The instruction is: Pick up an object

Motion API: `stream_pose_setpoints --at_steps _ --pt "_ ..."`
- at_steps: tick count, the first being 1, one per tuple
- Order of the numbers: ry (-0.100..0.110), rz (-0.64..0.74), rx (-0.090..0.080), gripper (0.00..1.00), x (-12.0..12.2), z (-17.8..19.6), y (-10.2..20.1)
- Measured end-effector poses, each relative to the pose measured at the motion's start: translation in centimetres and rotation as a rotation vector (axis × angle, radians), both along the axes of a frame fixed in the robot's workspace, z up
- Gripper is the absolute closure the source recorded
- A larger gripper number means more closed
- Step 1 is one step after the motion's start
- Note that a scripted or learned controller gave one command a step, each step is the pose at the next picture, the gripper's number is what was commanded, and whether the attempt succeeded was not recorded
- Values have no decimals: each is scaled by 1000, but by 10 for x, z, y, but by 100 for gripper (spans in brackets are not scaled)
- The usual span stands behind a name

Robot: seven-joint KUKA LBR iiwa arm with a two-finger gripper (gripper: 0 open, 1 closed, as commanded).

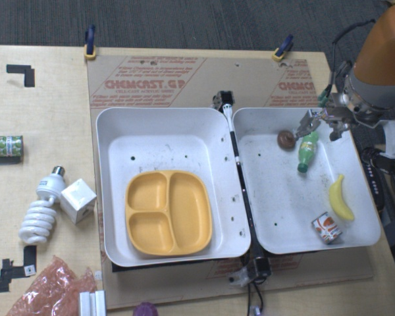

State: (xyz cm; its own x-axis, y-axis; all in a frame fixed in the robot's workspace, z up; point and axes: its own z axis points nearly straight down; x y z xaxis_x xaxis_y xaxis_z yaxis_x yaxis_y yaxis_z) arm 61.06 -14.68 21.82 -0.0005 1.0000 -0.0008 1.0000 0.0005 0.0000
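Green bottle lay tilted in the right bin, its top just under the gripper, whose grip I cannot tell. A brown ball sat just beside it; banana and can lay nearer the front.

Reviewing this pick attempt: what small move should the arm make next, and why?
Probably a short descent. The gripper hovers at the top end of the green bottle in the right bin, and nothing shows between its fingers. The brown ball lies close on the bottle's left, so coming down centred on the bottle seems safest.
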Motion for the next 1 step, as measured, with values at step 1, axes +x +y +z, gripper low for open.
stream_pose_setpoints --at_steps 1 --pt "0 -2 0 0 -20 -126 3"
